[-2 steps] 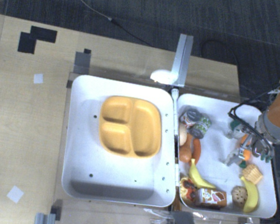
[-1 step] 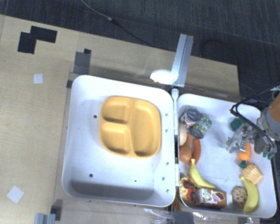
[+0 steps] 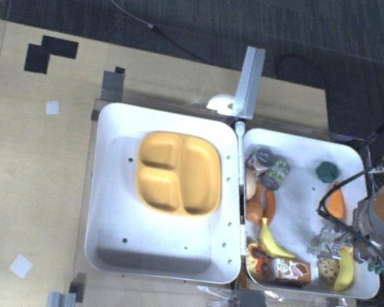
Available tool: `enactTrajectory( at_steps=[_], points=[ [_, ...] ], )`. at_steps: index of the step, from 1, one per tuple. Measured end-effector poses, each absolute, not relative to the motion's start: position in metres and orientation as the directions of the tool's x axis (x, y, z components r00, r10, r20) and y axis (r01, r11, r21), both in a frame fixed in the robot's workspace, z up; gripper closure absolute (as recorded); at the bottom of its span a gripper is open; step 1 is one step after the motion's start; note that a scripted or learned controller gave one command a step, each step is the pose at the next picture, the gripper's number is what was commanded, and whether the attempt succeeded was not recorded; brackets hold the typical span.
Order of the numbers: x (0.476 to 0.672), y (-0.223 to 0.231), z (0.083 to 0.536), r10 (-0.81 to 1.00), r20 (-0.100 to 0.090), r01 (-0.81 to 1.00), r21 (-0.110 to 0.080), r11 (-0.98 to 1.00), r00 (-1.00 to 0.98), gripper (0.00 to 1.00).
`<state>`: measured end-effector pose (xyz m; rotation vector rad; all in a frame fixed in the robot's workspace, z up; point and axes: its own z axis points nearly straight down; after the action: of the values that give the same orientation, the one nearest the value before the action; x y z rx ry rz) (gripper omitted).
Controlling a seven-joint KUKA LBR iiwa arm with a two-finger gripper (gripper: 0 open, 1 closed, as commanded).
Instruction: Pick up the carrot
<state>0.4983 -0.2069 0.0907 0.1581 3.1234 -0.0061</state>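
Camera view puts your gripper (image 3: 333, 244) low in the right bin (image 3: 309, 142), near its right wall, just above a banana (image 3: 344, 271). Whether the claw is open or closed you cannot tell; the wrist hides it.

The carrot (image 3: 269, 206) lies well to the left of the gripper, close to the divider between the bins, slim and orange, tilted nearly upright in the picture. A second banana (image 3: 275, 243) sits just below it and a patterned can (image 3: 274, 171) just above, so you should come down along the carrot's long axis and close across its narrow width.

Beyond the gripper, an orange wedge (image 3: 337, 205) and a green ball (image 3: 328, 171) lie nearby. The left bin (image 3: 110, 194) holds a yellow divided tray (image 3: 178, 172), all on a pale wooden bench (image 3: 20, 187).
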Motion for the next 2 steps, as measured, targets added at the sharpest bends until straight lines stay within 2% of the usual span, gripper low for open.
enactTrajectory(
  at_steps=[1,2],
  points=[
    [0.5,-0.207,0.09,0.1,-0.02,0.1,-0.004,0.995,-0.995,0.0],
    [0.503,-0.206,0.103,0.095,-0.027,0.095,-0.005,0.995,-0.995,1.0]
  ],
)
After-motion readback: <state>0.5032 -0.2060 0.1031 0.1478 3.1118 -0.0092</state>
